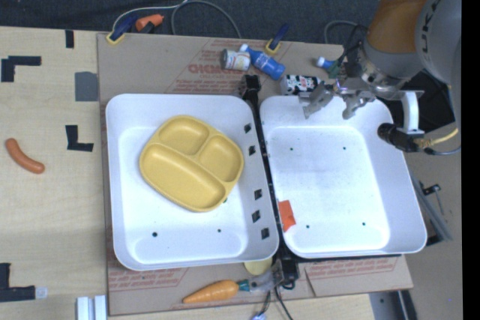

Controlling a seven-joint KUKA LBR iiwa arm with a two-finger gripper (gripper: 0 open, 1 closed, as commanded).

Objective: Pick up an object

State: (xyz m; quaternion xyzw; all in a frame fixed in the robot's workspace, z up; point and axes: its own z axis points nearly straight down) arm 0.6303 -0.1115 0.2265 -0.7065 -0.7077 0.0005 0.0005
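Looking down on the bench from the fixed camera, I see two white bins side by side on a cardboard sheet (187, 71). The left bin (124, 161) holds a yellow divided plate (192, 161), which lies flat and a little turned, nearer to the far side of the bin. The right bin (397, 191) has a small orange tag (286, 215) at its left wall.

My arm (409, 11) comes in from the right, grey with the orange band at the top corner. The gripper (334, 103) hangs over the far edge of the right bin. Its two fingers (313, 103) are spread apart, and I see nothing between them.

Behind the bins, on the cardboard, a blue and white bottle (253, 60) lies on its side, and a small black and white object (300, 83) lies just beside the far left corner of the right bin, near the gripper. An orange carrot (211, 291) lies in front of the left bin. Well apart, on the wooden table at the left, there is a sausage (24, 156). A blue clamp (135, 25) holds the far left corner of the cardboard.
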